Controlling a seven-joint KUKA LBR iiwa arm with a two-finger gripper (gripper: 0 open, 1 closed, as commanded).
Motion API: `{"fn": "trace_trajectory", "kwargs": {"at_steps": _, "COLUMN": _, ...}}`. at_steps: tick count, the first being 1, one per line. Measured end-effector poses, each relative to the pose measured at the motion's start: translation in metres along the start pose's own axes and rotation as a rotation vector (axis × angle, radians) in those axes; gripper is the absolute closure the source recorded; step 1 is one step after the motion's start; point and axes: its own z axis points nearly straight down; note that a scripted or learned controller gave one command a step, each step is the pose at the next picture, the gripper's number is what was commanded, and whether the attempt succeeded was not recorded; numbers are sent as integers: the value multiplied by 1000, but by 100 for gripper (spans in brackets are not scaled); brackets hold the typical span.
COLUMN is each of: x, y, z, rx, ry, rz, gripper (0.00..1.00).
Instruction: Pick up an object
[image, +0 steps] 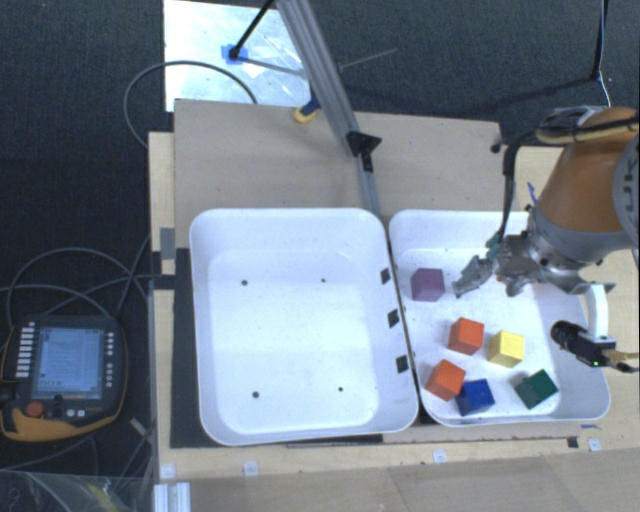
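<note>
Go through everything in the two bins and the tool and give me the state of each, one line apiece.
Tool: over the right bin, nothing seen between its fingers.
Purple cube: resting in the right bin, left of the tool, apart from it.
Two orange cubes: lying in the bin, ungrasped.
Yellow cube: resting beside the upper orange cube.
Blue cube: resting against the lower orange cube.
Green cube: resting near the front rim.
Left bin: lying flat.

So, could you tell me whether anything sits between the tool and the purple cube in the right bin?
Nothing visible does. The tool hangs just right of the purple cube, with bare white bin floor between them; the other cubes lie nearer the camera.
</note>
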Motion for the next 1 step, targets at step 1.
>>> {"fn": "trace_trajectory", "kwargs": {"at_steps": 1, "x": 0, "y": 0, "z": 0, "rx": -1, "ry": 0, "rz": 1, "gripper": 0}}
